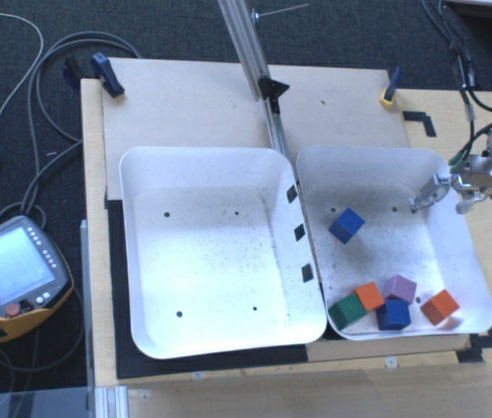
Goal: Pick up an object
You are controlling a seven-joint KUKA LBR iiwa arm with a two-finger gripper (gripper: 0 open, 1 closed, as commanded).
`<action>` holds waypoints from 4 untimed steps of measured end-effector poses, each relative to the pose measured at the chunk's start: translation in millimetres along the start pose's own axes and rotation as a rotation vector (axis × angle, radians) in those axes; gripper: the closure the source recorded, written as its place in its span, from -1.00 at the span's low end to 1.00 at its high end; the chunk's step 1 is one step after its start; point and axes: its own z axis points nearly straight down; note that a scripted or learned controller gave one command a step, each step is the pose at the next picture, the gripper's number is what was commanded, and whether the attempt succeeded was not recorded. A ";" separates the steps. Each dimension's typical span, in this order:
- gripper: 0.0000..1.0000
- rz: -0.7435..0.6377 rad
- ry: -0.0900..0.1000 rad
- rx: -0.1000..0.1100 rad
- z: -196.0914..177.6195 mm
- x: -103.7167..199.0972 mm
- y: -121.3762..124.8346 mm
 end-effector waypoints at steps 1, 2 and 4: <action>-1.00 -0.008 0.000 -0.012 -65.9 76.1 12.8; -1.00 -0.001 0.002 0.004 -13.8 93.0 19.0; -1.00 -0.004 0.002 0.003 -72.1 143.3 64.2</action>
